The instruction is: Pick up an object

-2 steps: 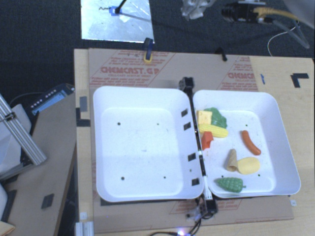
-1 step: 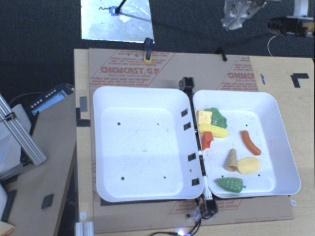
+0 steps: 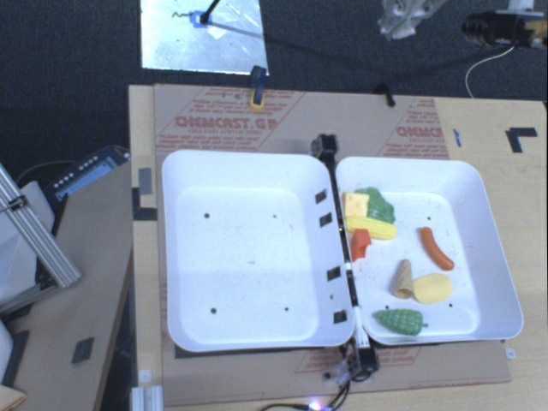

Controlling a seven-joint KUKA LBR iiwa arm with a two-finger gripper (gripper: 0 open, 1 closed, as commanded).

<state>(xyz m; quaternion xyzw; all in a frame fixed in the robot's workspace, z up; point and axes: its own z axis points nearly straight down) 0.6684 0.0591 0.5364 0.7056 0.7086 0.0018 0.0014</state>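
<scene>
The right bin [image 3: 479, 195] holds several toy foods. A yellow block with a green leafy piece [image 3: 373, 202] lies at its upper left, with a corn cob [image 3: 370, 228] and a small red piece [image 3: 360, 244] just below. A red-orange sausage [image 3: 436, 247] lies toward the right. A tan cone and a yellow lemon-like piece [image 3: 425, 287] sit lower down, and a green bumpy piece [image 3: 402, 320] is near the front wall. My gripper [image 3: 404, 14] hangs high at the top of the view, well beyond the bins' far edge, with nothing visibly held.
The left bin [image 3: 248, 255] sits beside the right one, joined by a black hinge strip [image 3: 336, 229]. A cardboard sheet [image 3: 223, 118] lies under both. A shiny metal plate [image 3: 201, 24] lies on the floor at top left. A grey rail [image 3: 34, 238] stands at left.
</scene>
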